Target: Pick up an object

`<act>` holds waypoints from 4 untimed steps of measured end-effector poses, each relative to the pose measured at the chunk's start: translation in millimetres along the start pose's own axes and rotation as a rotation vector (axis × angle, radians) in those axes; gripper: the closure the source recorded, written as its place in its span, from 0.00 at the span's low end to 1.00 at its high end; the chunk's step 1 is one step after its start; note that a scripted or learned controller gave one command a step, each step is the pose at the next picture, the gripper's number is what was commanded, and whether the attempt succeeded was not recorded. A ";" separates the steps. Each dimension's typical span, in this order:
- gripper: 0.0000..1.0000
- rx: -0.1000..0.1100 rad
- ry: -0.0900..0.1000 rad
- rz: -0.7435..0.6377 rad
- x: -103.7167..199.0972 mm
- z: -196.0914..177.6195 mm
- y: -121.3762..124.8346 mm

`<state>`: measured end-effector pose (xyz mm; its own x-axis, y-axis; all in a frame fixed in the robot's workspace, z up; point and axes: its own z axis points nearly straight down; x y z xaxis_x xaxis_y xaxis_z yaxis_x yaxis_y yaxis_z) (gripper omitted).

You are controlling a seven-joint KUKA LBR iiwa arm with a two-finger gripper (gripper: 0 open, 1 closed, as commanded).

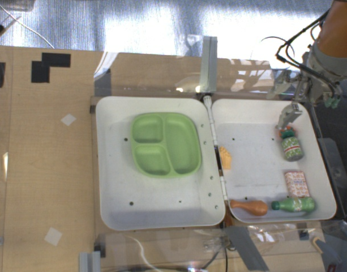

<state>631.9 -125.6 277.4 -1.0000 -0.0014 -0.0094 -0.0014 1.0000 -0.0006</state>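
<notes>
The small green-labelled bottle [291, 147] lies in the right bin [258, 169], close to its far right wall, with its red cap pointing at the pincer [287, 118], which hangs just above that cap; whether the pincer is apart or together I cannot tell. Coming down so near the cap, it may catch only the narrow end and let the round bottle roll or slip out. Nearer the camera than the bottle lie a pink box [296, 183] and a green bottle [294, 205]; left of it, across the divider, sits a green sectioned plate [165, 144].
</notes>
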 end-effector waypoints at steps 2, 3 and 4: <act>0.00 0.002 0.014 0.297 -33.1 181.0 -45.5; 1.00 0.002 -0.010 0.290 -39.1 164.9 -43.9; 1.00 -0.003 -0.005 0.400 4.6 187.3 44.0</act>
<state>629.0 -81.8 90.0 -0.9214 0.3885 -0.0131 0.3884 0.9215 0.0073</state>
